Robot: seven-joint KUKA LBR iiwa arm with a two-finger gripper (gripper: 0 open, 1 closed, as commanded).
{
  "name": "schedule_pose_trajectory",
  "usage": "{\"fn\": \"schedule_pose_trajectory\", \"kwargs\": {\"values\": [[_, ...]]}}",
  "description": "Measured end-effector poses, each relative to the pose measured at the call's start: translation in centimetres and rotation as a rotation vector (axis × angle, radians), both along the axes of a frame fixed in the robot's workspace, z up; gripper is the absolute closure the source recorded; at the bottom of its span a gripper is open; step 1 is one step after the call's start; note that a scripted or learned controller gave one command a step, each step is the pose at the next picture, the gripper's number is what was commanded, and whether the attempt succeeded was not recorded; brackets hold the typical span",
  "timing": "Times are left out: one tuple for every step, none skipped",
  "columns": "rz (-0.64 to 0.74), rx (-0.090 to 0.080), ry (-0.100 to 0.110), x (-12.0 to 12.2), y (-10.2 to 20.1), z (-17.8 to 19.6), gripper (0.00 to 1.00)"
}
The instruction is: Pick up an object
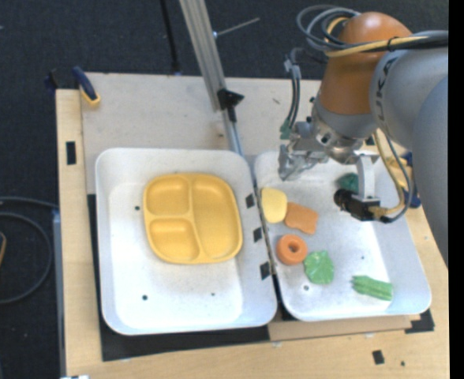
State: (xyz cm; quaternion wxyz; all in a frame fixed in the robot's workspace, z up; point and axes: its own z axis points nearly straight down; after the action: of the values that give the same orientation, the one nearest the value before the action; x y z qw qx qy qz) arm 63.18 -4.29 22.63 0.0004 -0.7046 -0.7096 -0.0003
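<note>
L bin [121, 290]: holds a yellow divided plate [192, 216] w/ three compartments, lying flat, roughly mid-bin. R bin [409, 271]: near its left wall a pale yellow piece [274, 205], touching an orange-brown piece [301, 218] just to its right. Below them an orange ring [292, 249], then a green leafy piece [319, 267] just beside it, lower right. Further right, near the front corner, a long green piece [372, 287], well apart from the rest. Gripper [293, 166] sits over the R bin's back-left corner, above the pale yellow piece, nothing seen between fingers; open vs closed – can't tell. A teal item [348, 183] lies right of it, partly hidden by arm [374, 61] cabling.
</note>
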Motion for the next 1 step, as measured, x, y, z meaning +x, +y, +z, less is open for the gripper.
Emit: {"fn": "schedule_pose_trajectory", "kwargs": {"values": [[-0.001,0.000,0.001,-0.39,5.02,0.20,1.00]]}}
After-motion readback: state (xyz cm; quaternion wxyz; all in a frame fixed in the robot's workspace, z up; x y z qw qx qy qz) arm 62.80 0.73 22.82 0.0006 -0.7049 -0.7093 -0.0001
